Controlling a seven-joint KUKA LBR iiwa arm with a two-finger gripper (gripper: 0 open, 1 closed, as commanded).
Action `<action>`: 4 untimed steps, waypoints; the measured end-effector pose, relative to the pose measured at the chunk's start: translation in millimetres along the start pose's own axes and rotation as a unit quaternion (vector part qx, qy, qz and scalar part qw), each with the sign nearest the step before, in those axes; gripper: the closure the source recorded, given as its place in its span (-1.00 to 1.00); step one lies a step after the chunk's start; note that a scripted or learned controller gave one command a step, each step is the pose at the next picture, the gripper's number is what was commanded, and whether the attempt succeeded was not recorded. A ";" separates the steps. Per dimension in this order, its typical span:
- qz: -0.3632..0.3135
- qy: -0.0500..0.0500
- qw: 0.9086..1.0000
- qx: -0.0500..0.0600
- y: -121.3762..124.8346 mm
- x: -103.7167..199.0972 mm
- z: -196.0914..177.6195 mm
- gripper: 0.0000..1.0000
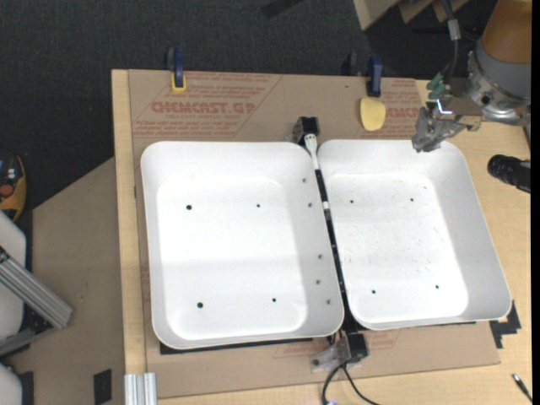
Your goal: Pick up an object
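Hovering gripper (427, 138) at right bin (472, 226) far rim, grip state unclear, yellow object (372, 113) beyond on board

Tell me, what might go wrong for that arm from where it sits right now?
1. The gripper sits at the far rim of the right bin; coming straight down it might strike the rim.
2. The one loose thing in sight, a small yellow object, lies on the brown board behind the bins, so a grab inside the bin would likely close on nothing.
3. The yellow object rests near a blue clamp, which could get in the way of a reach there.
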State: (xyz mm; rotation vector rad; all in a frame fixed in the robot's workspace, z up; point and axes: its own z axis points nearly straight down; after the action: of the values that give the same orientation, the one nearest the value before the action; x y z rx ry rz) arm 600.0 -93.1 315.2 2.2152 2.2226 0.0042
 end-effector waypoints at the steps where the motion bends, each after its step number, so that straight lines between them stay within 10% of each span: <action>1: 0.002 -0.001 1.000 0.000 14.8 -12.9 4.0 1.00; 3: 0.004 -0.002 1.000 -0.001 -5.7 -72.5 -48.9 1.00; 4: -0.002 0.003 1.000 0.007 13.6 11.9 62.5 1.00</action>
State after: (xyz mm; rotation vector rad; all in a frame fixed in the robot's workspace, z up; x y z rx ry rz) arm 613.9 -81.2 252.8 2.2195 2.2376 -0.0061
